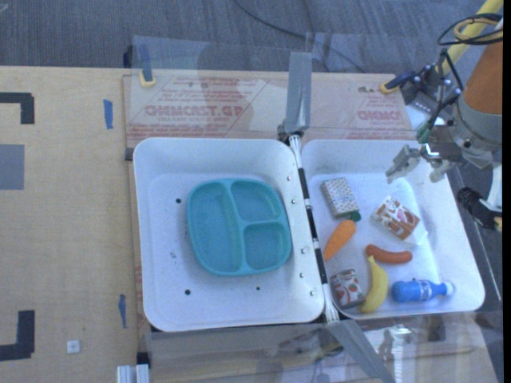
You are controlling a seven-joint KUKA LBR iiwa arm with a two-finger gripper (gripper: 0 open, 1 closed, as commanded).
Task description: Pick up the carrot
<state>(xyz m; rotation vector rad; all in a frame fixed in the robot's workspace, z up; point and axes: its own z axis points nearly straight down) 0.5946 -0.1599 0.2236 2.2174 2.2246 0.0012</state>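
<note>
The orange carrot (339, 238) with a green top lies in the right bin (471, 250), near its left wall and roughly mid-depth. My gripper (417, 163) hovers over the bin's far right corner, well up and to the right of the carrot. Its two fingers stand apart and open, with nothing between them.
Around the carrot lie a patterned box (340, 196), a red-and-white carton (396, 218), a sausage (389, 254), a banana (375, 285), a small can (346, 287) and a blue bottle (420, 290). A teal divided plate (239, 226) sits in the left bin (156, 238).
</note>
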